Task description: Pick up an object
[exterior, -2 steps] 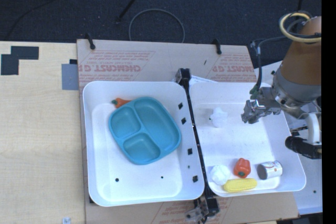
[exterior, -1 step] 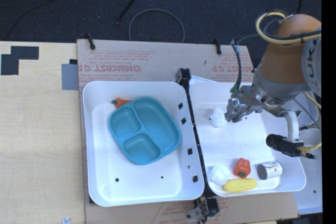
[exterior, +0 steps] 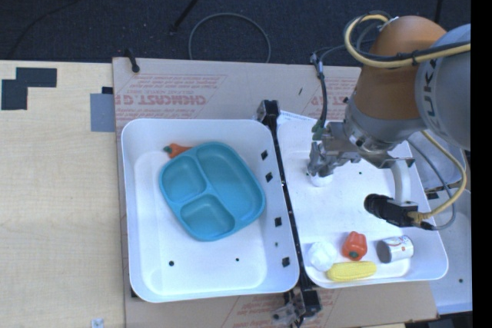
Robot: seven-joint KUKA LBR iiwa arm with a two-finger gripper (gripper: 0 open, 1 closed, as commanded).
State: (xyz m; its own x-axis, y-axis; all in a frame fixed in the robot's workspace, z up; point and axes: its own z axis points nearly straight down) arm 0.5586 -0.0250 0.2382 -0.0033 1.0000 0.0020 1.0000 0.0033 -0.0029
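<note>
Objects: four in right bin (exterior: 430, 273) (one blue tray (exterior: 211, 190) left); claw (exterior: 320, 171) grip unclear.

orange item (exterior: 176, 150) (mostly under tray (exterior: 211, 190))

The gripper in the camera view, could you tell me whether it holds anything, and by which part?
It cannot be told: the gripper is down on a small white object in the right bin, but no hold is visible.

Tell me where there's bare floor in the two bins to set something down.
Left bin: free strip along its near edge, below the blue divided plate, which fills the middle; an orange item peeks from behind it. Right bin: bare middle between the hand and the near-edge cluster of corn, red pepper, white lump and small can.
</note>
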